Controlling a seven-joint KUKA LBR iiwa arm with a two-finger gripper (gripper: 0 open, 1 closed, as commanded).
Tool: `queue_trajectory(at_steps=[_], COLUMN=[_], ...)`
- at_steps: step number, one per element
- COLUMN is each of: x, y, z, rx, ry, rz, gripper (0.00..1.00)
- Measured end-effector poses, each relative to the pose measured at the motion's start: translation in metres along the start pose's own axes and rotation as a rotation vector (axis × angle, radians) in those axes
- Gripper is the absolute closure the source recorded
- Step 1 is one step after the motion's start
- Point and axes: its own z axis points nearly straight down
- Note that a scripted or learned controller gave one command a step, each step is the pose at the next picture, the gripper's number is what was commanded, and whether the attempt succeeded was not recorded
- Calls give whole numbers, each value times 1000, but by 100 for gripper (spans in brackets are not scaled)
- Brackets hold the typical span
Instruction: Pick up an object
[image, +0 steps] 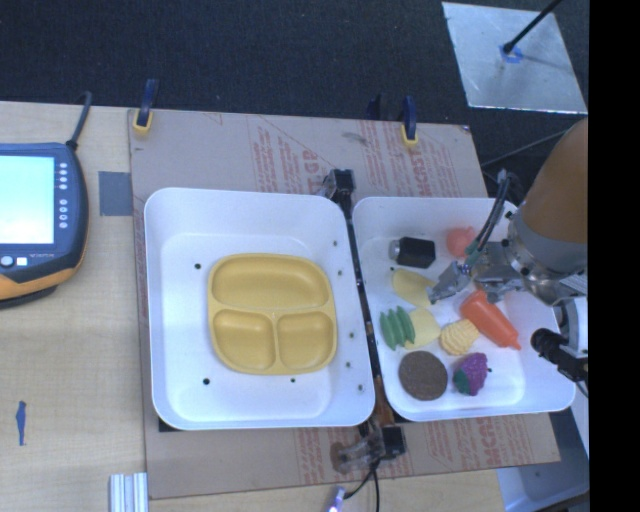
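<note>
Two white bins side by side on the counter: left bin (170, 300) holding one yellow divided tray (272, 311); right bin (500, 405) holding eight small items. Counted: one black block (414, 250), one pink-red piece (460, 240), one pale yellow piece (408, 287), one green ridged piece (397, 326), one orange carrot (492, 318), one yellow corn piece (459, 336), one brown disc (424, 375), one purple bunch (471, 372). End effector (452, 283) over right bin's middle, just beside carrot and pale yellow piece; opening impossible to tell. One handheld pendant (35, 220) at counter's left edge.
</note>
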Motion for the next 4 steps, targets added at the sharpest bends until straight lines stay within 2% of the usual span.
queue_trajectory(at_steps=[1, 2, 3, 4], x=[4, 3, 3, 3], y=[115, 116, 116, 116], z=[67, 55, 56, 45], rx=[1, 0, 0, 0], ry=[-1, -1, -1, -1], rz=[1, -1, -2, -3], gripper=[0, 100, 0, 100])
